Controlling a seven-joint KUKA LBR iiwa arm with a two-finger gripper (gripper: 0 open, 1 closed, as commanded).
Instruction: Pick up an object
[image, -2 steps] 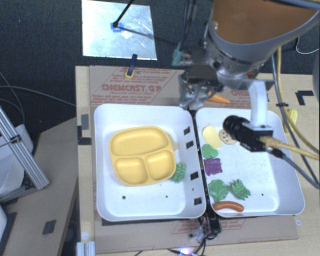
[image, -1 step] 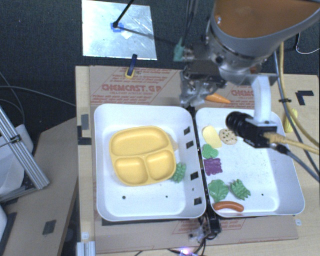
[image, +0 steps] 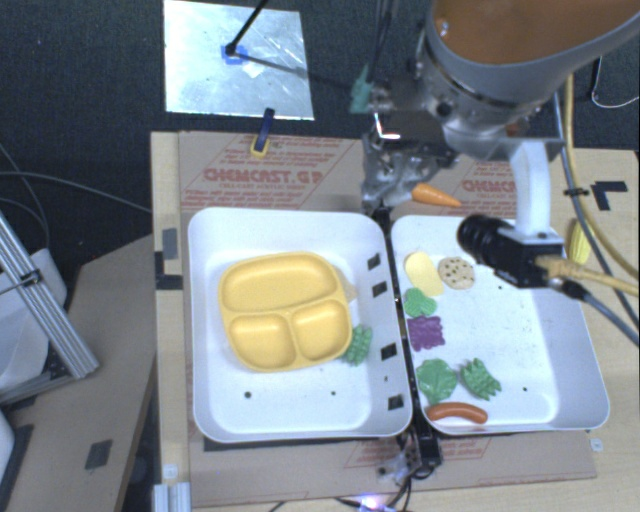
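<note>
My gripper (image: 392, 192) hangs high over the back rim between the two bins, seen from above under the grey wrist. An orange toy carrot (image: 436, 196) sticks out to the right from between its fingertips, lifted off the bin floor. In the right bin (image: 570, 340) lie a pale yellow piece (image: 421, 270), a cookie (image: 456, 270), a green piece (image: 420, 303), purple grapes (image: 426, 331), two green leafy pieces (image: 436, 378), and a sausage (image: 457, 411). The left bin (image: 210, 400) bears a yellow divided tray (image: 285, 310) and a green leafy piece (image: 358, 343).
A black cylinder (image: 498, 250) on the arm overhangs the right bin's back part, with yellow cables (image: 590, 270) running right. Beyond the bins, a blue and yellow tool (image: 263, 133) rests on the cardboard near a foil sheet (image: 238, 55).
</note>
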